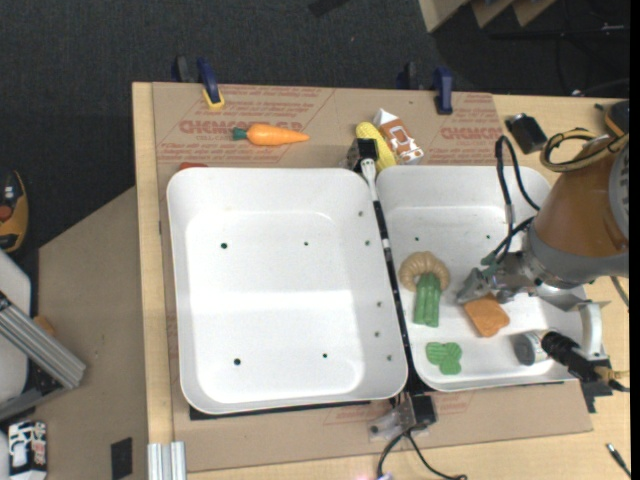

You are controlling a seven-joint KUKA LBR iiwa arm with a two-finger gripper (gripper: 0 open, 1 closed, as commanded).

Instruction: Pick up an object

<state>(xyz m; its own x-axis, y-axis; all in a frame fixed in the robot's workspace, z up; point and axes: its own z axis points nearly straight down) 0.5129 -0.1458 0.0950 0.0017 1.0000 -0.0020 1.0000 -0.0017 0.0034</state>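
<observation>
The right bin (440, 203) holds several small toys: a tan ring-shaped piece (423, 266), a green stick-shaped piece (428, 301) lying just below it, an orange block (486, 317), a flat green piece (444, 357) near the front rim, and a small grey piece (524, 348). My gripper (478, 286) reaches in from the right, low over the bin, just above and to the left of the orange block. No toy shows between its dark fingers.
The left bin (280, 288) lies beside the right one. Behind the bins on the board lie a toy carrot (272, 136) and a yellow and brown toy cluster (385, 143). Two blue clamps (210, 83) hold the back edge. Cables run at the right.
</observation>
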